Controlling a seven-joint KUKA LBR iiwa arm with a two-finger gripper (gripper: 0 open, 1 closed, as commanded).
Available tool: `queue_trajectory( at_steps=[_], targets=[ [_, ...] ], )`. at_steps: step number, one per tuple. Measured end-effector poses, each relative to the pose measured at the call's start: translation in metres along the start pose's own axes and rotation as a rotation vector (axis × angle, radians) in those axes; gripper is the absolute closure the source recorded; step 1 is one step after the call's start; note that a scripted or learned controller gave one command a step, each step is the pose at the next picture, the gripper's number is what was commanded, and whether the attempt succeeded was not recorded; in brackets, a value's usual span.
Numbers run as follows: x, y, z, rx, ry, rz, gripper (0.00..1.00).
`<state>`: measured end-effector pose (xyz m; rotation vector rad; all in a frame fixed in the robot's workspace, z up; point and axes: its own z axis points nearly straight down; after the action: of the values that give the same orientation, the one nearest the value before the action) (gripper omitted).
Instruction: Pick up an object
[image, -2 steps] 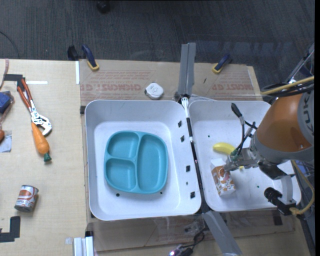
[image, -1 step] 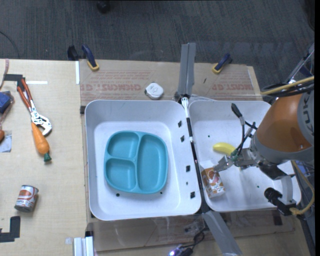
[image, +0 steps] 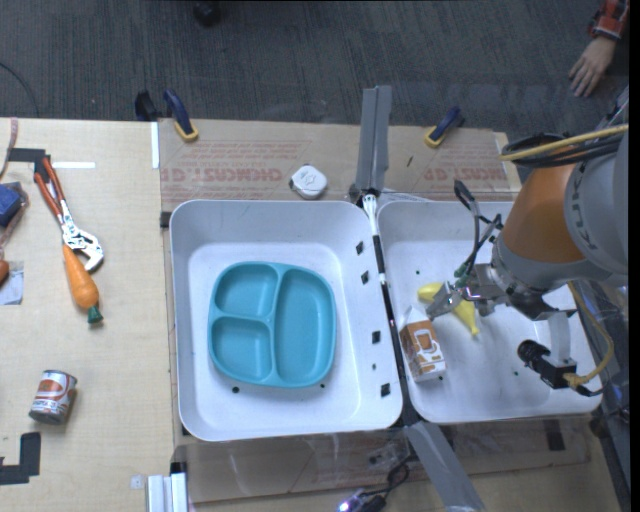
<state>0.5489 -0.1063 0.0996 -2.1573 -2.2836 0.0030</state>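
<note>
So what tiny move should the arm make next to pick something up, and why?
Probably a short drop straight down. The gripper hovers at the banana in the right bin, beside the small carton, and I can't tell that it holds anything yet.

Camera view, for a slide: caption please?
Arm's claw at a yellow banana beside a small carton; teal divided plate in the left bin.

A bulky grey arm (image: 600, 190) is seen, wrapped by a broad orange band (image: 540, 215) above the wrist. Thin dark cables are strung along the wrist, and a yellow cable is draped over the upper housing. Metallic grey parts make up the gripper (image: 452, 300).
</note>
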Motion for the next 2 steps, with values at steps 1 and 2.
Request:
queue_trajectory(
  at_steps=[1,2],
  targets=[
    [0.068,-0.042,-0.092,-0.001,0.000,-0.145,0.00],
    [0.063,-0.068,-0.091,0.001,0.001,-0.247,0.00]
  ],
)
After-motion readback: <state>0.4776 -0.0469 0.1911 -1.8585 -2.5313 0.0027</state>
